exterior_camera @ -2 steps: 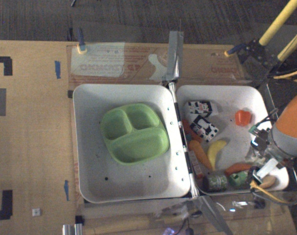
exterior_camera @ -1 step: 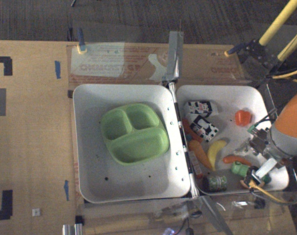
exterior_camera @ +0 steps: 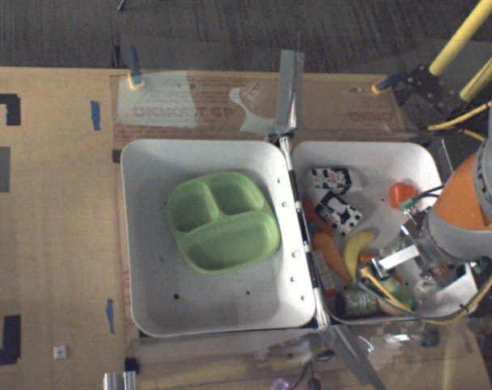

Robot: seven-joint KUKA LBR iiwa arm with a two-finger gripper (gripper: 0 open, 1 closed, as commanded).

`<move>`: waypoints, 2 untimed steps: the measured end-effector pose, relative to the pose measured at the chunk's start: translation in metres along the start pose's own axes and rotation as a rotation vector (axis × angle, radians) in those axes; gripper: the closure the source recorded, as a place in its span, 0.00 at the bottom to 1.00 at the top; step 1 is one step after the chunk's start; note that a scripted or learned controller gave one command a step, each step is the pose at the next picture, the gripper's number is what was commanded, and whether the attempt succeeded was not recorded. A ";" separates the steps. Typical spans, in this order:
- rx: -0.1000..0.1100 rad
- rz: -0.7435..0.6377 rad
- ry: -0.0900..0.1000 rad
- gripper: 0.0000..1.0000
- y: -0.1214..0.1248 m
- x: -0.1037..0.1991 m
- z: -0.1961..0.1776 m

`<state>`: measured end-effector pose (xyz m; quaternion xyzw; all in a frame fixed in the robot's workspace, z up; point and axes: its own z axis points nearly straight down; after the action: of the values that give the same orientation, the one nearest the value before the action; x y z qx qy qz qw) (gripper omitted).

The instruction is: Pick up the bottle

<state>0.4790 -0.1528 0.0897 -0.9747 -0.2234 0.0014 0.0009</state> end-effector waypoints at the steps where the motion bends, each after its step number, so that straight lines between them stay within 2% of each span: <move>1: 0.001 0.247 -0.001 0.00 0.024 -0.008 -0.025; 2: 0.005 0.242 -0.004 1.00 0.023 -0.007 -0.034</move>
<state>0.4824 -0.1763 0.1234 -0.9945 -0.1042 0.0040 0.0026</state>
